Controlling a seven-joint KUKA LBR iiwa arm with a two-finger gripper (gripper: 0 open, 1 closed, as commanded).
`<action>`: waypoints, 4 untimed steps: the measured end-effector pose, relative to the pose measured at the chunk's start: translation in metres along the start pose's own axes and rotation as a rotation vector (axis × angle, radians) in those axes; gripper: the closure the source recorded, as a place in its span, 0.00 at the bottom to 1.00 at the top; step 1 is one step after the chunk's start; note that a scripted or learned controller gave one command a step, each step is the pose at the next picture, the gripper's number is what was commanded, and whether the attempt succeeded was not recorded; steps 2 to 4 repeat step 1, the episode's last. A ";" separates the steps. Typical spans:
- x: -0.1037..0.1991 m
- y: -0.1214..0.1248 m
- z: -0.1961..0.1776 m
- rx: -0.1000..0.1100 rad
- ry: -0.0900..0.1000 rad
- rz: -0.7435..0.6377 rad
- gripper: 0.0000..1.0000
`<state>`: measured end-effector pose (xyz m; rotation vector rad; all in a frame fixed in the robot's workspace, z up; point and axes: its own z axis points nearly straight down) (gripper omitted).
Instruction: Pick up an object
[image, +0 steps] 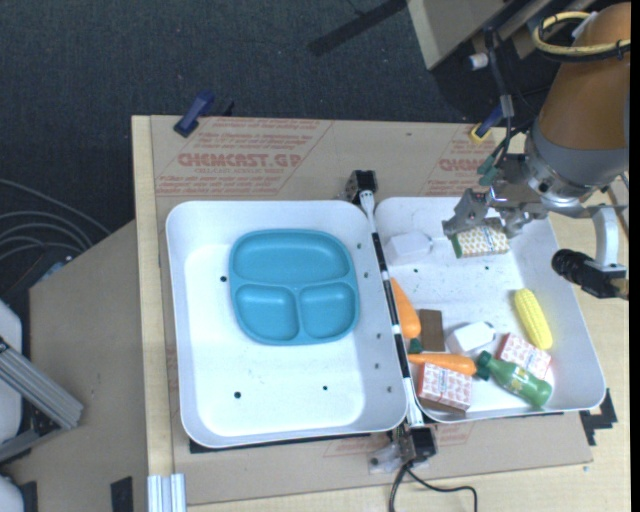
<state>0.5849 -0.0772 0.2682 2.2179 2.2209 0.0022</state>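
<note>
My gripper (487, 222) hangs over the back of the right bin (577, 300), shut on a small pale box with a dotted pattern (480, 241), which sits between the fingers, lifted off the bin floor. Below it in the same bin lie a yellow corn cob (532, 317), a green bottle (516, 379), an orange carrot (404, 308), a second carrot (441, 362), a brown block (431, 324), a white block (473, 335), a red-and-white box (444, 386), a pink patterned box (526, 355) and a white piece (408, 245).
The left bin (190, 330) holds a blue divided plate (292, 283). Both bins rest on a cardboard sheet (250, 150). A black part of the arm (585, 272) juts over the right bin's right rim. Clamps sit at the seam between the bins.
</note>
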 end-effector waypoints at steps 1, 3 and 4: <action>0.013 0.007 0.009 0.003 0.001 0.001 1.00; 0.013 0.007 0.009 0.003 0.001 0.001 1.00; 0.013 0.007 0.009 0.003 0.001 0.001 1.00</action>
